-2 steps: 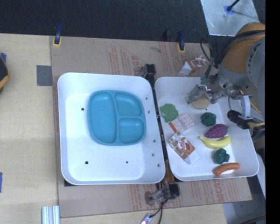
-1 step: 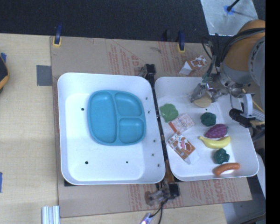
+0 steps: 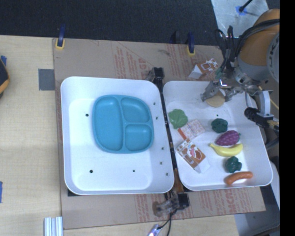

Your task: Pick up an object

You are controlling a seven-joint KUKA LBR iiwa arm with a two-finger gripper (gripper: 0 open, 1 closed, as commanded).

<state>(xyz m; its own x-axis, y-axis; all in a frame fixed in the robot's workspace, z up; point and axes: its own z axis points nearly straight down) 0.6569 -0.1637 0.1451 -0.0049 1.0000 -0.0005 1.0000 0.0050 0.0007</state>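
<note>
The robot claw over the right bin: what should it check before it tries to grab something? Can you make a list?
1. Gripper is over the right bin: ok.
2. Something sits under it: ok, a tan round object lies just below.
3. Fingers open or shut: cannot tell.
4. Object has room around it: ok, the green blob and dark green piece lie apart from it.
5. Anything held already: cannot tell.
6. Blue divided plate out of the way: ok, it lies in the left bin.

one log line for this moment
claw over right bin far edge | above tan round item | left bin: blue tray
</note>
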